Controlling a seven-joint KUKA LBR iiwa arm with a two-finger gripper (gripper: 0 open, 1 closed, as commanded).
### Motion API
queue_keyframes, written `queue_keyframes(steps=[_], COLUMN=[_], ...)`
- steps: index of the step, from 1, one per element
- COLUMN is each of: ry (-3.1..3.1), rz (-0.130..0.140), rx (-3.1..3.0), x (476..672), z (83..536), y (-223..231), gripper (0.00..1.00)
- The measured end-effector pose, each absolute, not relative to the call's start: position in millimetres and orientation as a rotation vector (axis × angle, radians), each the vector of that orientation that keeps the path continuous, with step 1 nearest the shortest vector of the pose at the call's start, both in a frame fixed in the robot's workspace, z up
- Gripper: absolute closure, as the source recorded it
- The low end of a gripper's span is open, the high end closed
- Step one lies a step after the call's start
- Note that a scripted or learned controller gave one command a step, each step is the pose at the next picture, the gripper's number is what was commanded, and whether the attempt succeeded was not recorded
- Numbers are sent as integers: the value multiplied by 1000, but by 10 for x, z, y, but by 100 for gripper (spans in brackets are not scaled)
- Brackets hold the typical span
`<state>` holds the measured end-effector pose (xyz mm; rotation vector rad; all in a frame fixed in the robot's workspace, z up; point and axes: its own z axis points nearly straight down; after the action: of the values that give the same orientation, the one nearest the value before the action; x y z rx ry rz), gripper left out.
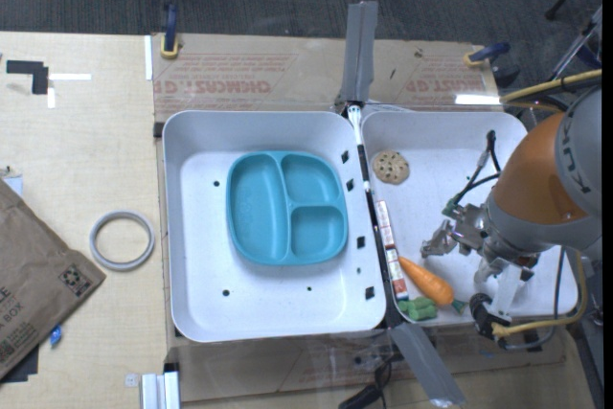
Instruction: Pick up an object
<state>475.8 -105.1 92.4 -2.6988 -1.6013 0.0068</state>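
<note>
Tape, a grey roll (pixel 122 238), lies on the bench well left of the left bin (pixel 182 206), beside a brown cardboard box (pixel 34 273). Inside that bin sits a blue divided plate (pixel 286 207), near its middle. Right of the plate, past the wall between the bins, the right bin (pixel 450 124) holds a cookie (pixel 390 168) near its far side, a thin tube (pixel 386 239) lying along the shared wall, and a toy carrot (pixel 427 280) with a green piece (pixel 417 308) just beside it at the near edge. The gripper (pixel 458 239) hangs low to the right of the carrot, near it; whether its claw is apart or together cannot be told from here, and nothing shows between the fingers. The carrot looks the likeliest target. Judging the risk: the carrot lies close to the bin wall and tube, so a descent slightly off could strike the wall, nudge the carrot away, or close on air.
</note>
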Motion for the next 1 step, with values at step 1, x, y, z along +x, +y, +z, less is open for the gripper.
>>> queue_keyframes(steps=[1], ry=[-1926], rz=[5], rx=[-2481], x=[5237], z=[2291], y=[-1113], gripper=[0])
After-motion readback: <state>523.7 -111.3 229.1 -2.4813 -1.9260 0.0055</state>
